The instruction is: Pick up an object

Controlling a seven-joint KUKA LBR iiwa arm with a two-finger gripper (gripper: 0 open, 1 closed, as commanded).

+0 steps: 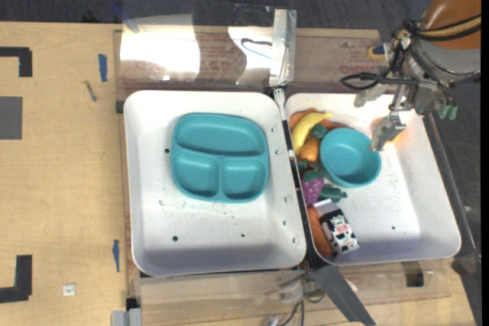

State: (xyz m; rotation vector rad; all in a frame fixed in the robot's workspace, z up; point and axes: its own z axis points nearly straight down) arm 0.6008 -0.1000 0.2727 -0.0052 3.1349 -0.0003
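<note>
Reaching in from the three o'clock side, the arm (pixel 451 4) hung over the upper right part of the right bin (pixel 412 217), with its orange band at the top right corner of the view. The claw (pixel 386 132) stood above the white floor of this bin, just beside the blue bowl (pixel 349 156), at about two o'clock from it. Whether the claw was spread or pressed together, I cannot tell (the metal tip was too small and bright), and nothing was seen between it.

The things to pick lay along the left wall of the right bin. A banana (pixel 306 126) was at eleven o'clock from the bowl, touching an orange piece (pixel 308 151) below it. Purple grapes (pixel 315 185) lay at seven o'clock from the bowl, near its rim. Lower, toward six o'clock, was a small black and white carton (pixel 340 229), with another orange thing (pixel 319 238) just beside it.

In the left bin (pixel 153 233) rested a blue tray (pixel 220 156) with three compartments, flat on the floor and well apart from the claw.
</note>
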